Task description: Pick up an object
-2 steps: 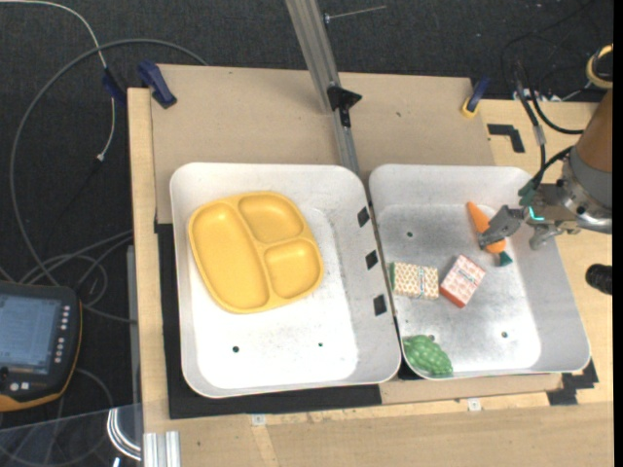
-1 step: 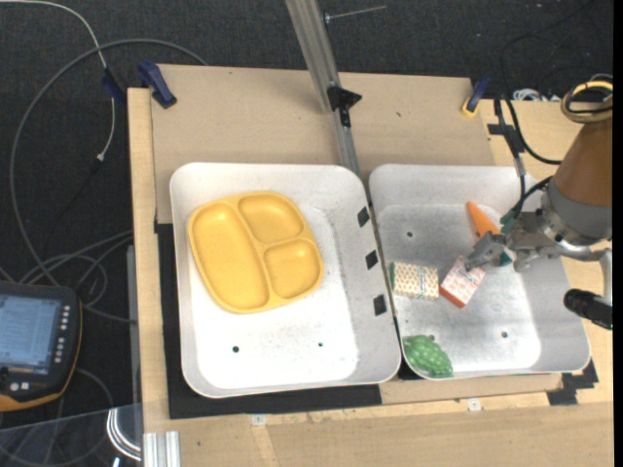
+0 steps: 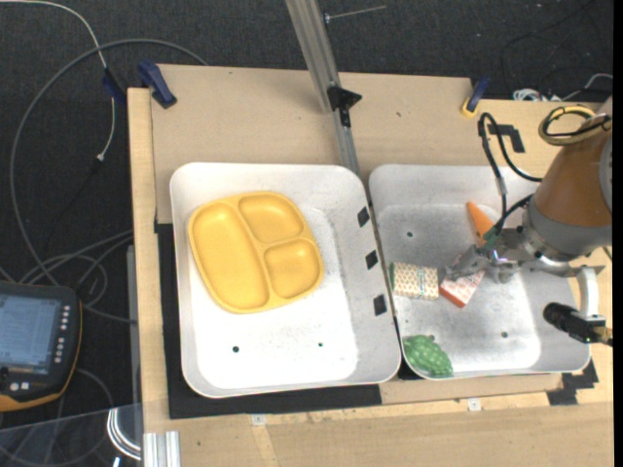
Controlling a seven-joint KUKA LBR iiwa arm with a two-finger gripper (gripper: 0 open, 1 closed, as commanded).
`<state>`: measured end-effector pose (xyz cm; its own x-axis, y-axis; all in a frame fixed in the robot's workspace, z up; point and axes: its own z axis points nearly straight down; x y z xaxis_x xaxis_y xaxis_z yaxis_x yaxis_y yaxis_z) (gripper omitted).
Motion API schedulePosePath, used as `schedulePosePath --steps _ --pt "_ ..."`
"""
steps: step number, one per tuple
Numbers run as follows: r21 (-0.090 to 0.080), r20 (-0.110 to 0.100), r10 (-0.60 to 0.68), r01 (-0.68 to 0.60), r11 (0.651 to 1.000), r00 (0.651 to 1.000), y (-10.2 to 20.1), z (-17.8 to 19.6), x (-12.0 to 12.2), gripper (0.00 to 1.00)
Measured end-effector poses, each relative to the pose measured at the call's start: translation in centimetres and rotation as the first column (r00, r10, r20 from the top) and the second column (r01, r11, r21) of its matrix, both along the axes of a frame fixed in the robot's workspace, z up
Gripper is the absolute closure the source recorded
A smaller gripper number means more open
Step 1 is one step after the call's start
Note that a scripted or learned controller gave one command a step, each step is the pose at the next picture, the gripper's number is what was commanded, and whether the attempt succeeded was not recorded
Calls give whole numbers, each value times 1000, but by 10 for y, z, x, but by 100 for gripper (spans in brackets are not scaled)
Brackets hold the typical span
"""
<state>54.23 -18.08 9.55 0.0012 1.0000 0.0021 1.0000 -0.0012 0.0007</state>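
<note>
In the right bin (image 3: 506,353) lie a small patterned box (image 3: 416,280), a red-and-white packet (image 3: 460,289), an orange carrot-like piece (image 3: 480,218) and a green knobbly item (image 3: 428,355) at the front rim. My gripper (image 3: 481,264) is low over the middle of this bin, right at the upper right end of the red-and-white packet and apparently touching it. The carrot piece lies just behind the gripper. The grey and orange arm (image 3: 569,197) comes in from the right.
A yellow three-compartment plate (image 3: 255,251) sits in the left bin (image 3: 282,358). Black clips (image 3: 370,258) mark the divide between the bins. A slanted metal pole (image 3: 316,37) rises behind them. Cables (image 3: 501,149) hang by the arm.
</note>
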Motion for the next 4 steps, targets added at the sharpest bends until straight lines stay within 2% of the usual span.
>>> schedulePosePath --steps 1,4 --pt "-2 5 2 -2 1000 1000 0 14 1 100" --pt "-5 7 3 -3 1000 1000 -7 192 20 100"
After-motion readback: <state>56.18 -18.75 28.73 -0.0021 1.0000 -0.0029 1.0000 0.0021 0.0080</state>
